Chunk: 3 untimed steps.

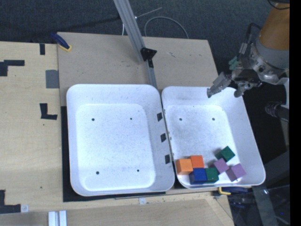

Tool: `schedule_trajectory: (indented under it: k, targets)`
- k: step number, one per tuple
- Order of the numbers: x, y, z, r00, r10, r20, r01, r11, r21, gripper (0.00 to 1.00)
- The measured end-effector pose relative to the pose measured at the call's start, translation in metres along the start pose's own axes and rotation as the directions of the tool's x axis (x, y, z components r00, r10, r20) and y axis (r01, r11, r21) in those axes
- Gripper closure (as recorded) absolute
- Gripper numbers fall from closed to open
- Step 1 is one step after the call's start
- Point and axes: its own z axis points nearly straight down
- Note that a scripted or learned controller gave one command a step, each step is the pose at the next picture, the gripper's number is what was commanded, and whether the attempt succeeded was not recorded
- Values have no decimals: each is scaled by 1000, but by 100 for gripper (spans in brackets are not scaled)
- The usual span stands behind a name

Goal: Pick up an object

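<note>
Several small blocks lie in the near corner of the right bin (244, 121): two orange blocks (190, 164), a blue block (199, 174), two green blocks (226, 153) and two purple blocks (221, 165). My gripper (226, 89) hangs open above the bin's far right corner, well away from the blocks, with nothing between its fingers. One finger (215, 89) points down and left, the other finger (239, 91) sits to its right.
The left bin (113, 135) sits beside the right one, their rims touching. A grey metal rod (129, 20) slants down from the top to a black clamp (148, 54) behind the bins. A loose cable (164, 25) lies on the bench beyond.
</note>
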Motion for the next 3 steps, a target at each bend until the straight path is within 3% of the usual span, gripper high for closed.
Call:
schedule_trajectory:
  k: [1,2,3]
  targets:
    - [49,3,49,1000,1,0,-1,1000,3,0]
    - [91,8,123,1000,2,0,-2,1000,7,0]
    - [48,-49,155,1000,11,2,-11,1000,6,0]
